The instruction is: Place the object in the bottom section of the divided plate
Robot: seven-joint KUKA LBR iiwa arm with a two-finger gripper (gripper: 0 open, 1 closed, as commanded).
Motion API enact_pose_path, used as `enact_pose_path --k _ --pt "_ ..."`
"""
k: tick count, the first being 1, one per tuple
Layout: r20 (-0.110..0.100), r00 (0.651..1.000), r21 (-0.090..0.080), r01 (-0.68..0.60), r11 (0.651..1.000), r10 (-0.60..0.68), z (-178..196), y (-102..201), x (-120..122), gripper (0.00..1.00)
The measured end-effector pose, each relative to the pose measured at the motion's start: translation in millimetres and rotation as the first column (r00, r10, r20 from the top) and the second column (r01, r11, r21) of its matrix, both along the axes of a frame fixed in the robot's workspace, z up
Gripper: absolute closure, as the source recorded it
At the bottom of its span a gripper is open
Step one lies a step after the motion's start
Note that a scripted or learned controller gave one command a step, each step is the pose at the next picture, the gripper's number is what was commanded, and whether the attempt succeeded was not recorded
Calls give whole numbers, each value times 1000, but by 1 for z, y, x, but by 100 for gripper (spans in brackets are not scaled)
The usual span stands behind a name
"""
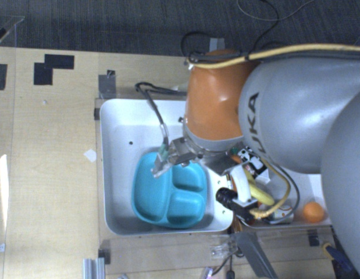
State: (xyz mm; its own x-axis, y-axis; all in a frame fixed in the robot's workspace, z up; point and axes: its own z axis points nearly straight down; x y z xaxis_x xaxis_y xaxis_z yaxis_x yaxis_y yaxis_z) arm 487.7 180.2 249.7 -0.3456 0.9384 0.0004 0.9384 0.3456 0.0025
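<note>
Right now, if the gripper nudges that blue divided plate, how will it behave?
The blue divided plate looks like rigid moulded plastic, so probably stiff and light. On the smooth white bin floor it would likely slide rather than tip, being low and wide.

The arm (pixel 296 115) hides most of the right bin (pixel 316 185).

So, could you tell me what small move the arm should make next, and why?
Probably a short shift toward the bottom section of the blue divided plate, before any release. The tool sits over the plate's upper edge, above the top compartments, not the bottom one. Whether it carries the object cannot be told from this view.
</note>
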Motion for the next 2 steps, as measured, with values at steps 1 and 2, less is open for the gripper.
enact_pose_path --k 1,2 --pt "-3 992 -1 -123 992 123 -70 -27 -1 0" --pt "-1 992 0 -123 992 123 -59 -27 -1 100"
